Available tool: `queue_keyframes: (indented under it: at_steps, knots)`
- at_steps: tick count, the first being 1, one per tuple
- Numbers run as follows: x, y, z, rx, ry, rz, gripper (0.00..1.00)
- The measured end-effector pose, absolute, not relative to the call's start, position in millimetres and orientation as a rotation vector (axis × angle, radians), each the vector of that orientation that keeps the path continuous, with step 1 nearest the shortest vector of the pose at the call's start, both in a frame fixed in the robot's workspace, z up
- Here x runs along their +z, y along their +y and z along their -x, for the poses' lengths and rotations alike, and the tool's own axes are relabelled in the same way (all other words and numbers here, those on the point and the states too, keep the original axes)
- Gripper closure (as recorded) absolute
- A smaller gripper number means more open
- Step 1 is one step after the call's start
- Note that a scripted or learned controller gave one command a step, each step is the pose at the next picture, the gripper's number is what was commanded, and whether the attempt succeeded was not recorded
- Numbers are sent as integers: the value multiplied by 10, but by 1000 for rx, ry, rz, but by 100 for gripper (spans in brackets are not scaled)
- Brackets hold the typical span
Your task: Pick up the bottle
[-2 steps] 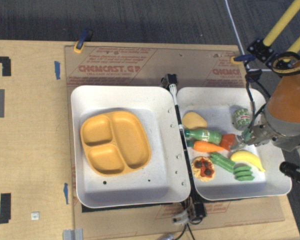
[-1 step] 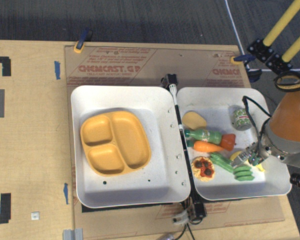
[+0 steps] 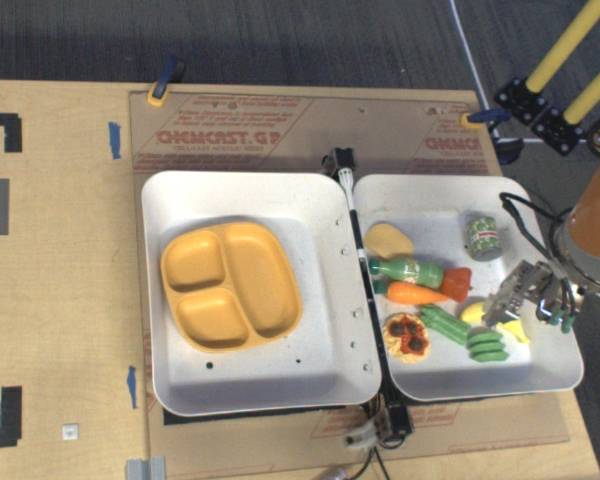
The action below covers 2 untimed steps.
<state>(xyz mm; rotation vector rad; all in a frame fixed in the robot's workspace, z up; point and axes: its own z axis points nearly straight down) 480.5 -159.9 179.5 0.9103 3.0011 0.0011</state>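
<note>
The green plastic bottle with the red cap (image 3: 418,272) lies on its side, pointing left to right, to the left of the metal claw (image 3: 507,306), whose grip cannot be told.

the arm (image 3: 592,230) is cut off at the right edge, and the gripper (image 3: 507,303) partly hides a yellow toy (image 3: 518,332).

I am looking down on a robotics lab: a bench (image 3: 50,298) carrying two white bins (image 3: 170,298) clamped over cardboard sheeting (image 3: 280,133), blue tape marks (image 3: 114,140), toy food (image 3: 420,293), and yellow-padded stand legs (image 3: 575,28) standing on grey carpet.
</note>
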Motion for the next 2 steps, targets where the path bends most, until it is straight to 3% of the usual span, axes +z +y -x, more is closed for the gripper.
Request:
queue_keyframes:
  at_steps: [2]
  knots:
    - [869,-1219,-4806,-1,3138,101,100]
